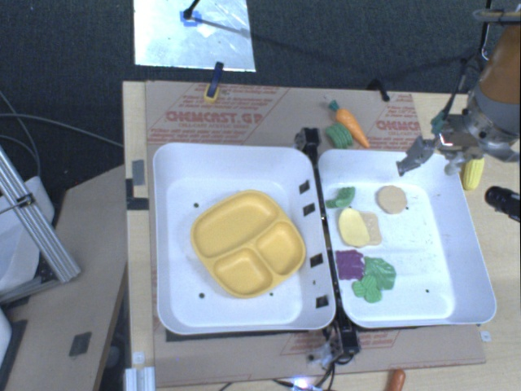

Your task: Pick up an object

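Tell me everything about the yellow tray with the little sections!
The yellow tray looks like smooth plastic, with rounded corners and three shallow compartments: one long one and two smaller ones. It lies flat, turned at a slant, near the middle of the left white bin, resting on the bin's floor.

The arm runs off the right edge, so most of it is cut away. The gripper is blurred above the right bin's far corner; its fingers cannot be read. A yellow thing just right of the gripper is half hidden by it. Below the right bin, an orange thing is clipped by the bottom edge.
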`<action>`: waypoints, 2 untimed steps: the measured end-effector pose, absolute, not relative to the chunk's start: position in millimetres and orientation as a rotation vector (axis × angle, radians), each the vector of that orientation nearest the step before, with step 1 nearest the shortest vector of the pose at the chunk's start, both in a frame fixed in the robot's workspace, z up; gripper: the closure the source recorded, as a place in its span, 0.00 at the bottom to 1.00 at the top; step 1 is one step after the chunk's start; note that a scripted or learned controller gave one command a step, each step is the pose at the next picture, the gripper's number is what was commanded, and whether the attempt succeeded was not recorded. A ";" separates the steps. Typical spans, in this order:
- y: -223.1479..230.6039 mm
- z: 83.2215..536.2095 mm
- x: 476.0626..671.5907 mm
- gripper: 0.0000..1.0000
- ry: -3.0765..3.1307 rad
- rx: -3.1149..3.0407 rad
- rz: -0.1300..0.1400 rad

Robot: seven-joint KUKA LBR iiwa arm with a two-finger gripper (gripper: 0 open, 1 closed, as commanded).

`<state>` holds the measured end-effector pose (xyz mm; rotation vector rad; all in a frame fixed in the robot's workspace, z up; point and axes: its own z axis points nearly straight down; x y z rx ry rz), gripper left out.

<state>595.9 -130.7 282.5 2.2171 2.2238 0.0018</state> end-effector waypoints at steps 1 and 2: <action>-151.1 113.0 526.6 0.00 2.227 2.235 -0.014; -182.3 99.4 557.2 0.00 2.219 2.218 0.001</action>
